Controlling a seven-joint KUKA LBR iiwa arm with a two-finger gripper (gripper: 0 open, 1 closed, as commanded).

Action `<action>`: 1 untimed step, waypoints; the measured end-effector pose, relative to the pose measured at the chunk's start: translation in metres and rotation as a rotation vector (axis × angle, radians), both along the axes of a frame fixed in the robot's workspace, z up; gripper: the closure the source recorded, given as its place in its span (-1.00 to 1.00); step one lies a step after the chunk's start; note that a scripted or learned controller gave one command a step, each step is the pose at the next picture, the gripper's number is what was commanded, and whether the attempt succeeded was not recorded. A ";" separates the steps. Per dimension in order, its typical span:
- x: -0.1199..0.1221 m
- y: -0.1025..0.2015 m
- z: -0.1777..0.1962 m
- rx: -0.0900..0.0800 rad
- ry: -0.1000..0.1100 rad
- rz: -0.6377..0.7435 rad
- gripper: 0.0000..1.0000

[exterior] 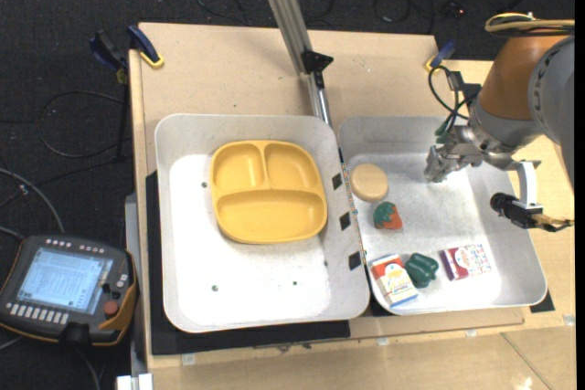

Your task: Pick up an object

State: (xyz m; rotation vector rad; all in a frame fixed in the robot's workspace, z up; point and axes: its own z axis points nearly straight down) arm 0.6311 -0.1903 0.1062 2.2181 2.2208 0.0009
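the gripper [442, 167] hangs over the right bin [512, 288], whether open or shut cannot be told, nothing visibly held. nearest object, a tan round block [369, 182], lies well left of its tips; descending here risks closing on bare floor.

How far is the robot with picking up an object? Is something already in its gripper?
Nothing looks picked up yet. The gripper is over the upper part of the right bin, away from the objects. The round wooden block, strawberry, small box, green toy and card packet all lie on the bin floor. Reaching one, grasping and lifting remain.
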 end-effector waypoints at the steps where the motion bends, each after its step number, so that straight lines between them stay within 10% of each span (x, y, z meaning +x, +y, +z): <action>1: 0.004 -0.003 0.044 0.000 -0.004 0.000 1.00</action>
